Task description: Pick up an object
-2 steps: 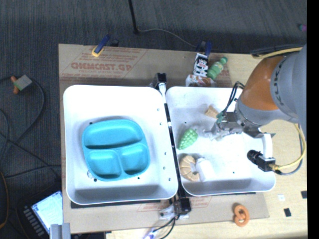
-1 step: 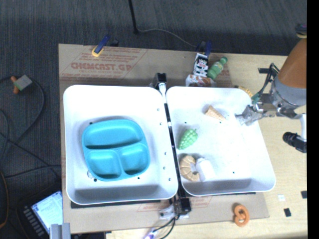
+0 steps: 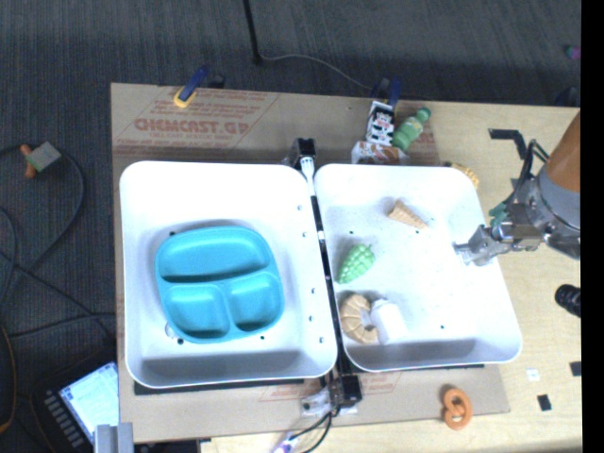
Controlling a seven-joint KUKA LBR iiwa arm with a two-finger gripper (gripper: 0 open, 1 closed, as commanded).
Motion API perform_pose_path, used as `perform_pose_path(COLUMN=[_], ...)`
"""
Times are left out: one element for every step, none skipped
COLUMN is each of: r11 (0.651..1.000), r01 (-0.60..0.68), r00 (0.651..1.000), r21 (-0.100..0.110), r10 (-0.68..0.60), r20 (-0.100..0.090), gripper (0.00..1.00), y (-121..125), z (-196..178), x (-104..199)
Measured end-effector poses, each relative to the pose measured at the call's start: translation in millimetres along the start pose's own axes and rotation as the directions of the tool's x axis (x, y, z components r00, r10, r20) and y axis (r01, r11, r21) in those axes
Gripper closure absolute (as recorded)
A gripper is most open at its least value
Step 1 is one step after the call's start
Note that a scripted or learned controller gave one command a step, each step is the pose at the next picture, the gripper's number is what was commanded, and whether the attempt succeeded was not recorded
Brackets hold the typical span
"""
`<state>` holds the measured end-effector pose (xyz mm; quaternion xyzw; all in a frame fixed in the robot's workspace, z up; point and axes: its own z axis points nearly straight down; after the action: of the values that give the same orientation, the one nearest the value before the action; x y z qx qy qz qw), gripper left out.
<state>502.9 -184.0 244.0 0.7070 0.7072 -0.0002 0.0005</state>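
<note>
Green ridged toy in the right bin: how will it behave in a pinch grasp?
The green toy looks small and probably light. Its rounded, bumpy shape may roll or slip sideways when pinched. It lies apart from the cone and the white cup, so a nudge likely shifts it alone.

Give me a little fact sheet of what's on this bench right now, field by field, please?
Left bin: holds a blue divided tray
Right bin: holds an ice cream cone toy, a green toy, a tan round toy and a white piece touching it
Claw: at the right bin's right rim, nothing seen in it
Outside the bins: an orange ring on the bench in front, a green-topped toy behind
</note>
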Motion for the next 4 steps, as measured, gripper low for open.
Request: perform_pose_path(r11=[1.000, 1.000, 1.000, 1.000], r01=[0.002, 0.001, 0.000, 0.000], r00=[1.000, 1.000, 1.000, 1.000], r21=[0.001, 0.001, 0.003, 0.003], r10=[-0.002, -0.001, 0.000, 0.000], r20=[-0.001, -0.001, -0.001, -0.001], gripper=[1.00, 1.00, 1.00, 1.00], y=[-19, 52, -20, -20], z=[1, 15, 30, 35], x=[89, 116, 150, 162])
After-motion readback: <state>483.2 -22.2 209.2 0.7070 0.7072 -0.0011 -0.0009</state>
